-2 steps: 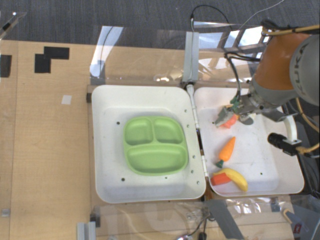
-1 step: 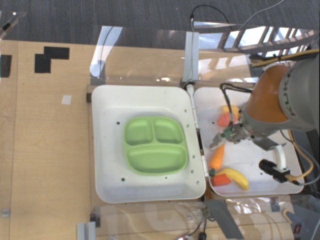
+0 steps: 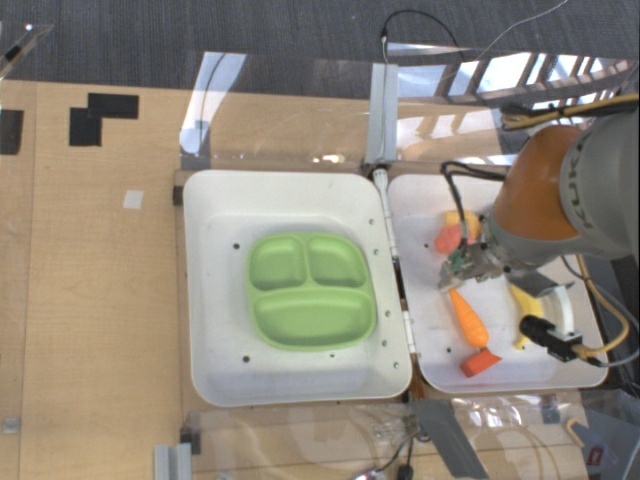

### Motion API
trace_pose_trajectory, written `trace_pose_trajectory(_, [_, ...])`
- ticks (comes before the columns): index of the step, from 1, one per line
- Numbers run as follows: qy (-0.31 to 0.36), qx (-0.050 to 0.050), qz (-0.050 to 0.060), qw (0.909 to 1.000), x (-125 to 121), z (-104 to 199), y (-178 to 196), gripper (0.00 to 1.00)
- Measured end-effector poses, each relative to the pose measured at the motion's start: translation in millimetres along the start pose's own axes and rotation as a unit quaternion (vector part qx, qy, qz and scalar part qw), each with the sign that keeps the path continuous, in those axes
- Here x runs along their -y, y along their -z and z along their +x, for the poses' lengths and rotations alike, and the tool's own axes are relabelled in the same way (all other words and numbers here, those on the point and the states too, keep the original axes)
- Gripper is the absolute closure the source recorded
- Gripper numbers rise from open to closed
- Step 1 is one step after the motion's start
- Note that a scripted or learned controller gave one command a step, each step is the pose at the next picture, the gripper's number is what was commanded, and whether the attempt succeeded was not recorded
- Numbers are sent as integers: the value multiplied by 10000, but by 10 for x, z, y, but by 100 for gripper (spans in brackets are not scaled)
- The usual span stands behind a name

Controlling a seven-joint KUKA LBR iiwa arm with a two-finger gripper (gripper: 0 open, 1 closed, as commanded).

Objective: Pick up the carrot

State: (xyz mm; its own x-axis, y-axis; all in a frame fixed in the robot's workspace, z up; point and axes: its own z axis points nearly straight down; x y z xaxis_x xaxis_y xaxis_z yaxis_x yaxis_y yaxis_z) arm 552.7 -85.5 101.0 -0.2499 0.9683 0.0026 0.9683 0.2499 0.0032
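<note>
Bright even overhead light; glare on clear panels behind bins; soft shadows; slightly soft focus.

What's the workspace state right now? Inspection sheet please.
Surface: wooden bench bearing left bin and right bin.
Job's things: carrot lying in right bin, apart from the gripper.
Clutter: green divided plate in left bin; red piece, yellow pieces, reddish piece in right bin.
Grippers: gripper low over right bin, just above the carrot's upper end.
Cables: black cable behind bins.
Surroundings: dark carpet.
</note>
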Motion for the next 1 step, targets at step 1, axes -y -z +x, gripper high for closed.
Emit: trace_pose_trajectory(1, [667, 18, 6, 9978, -214, -225, 521, 100])
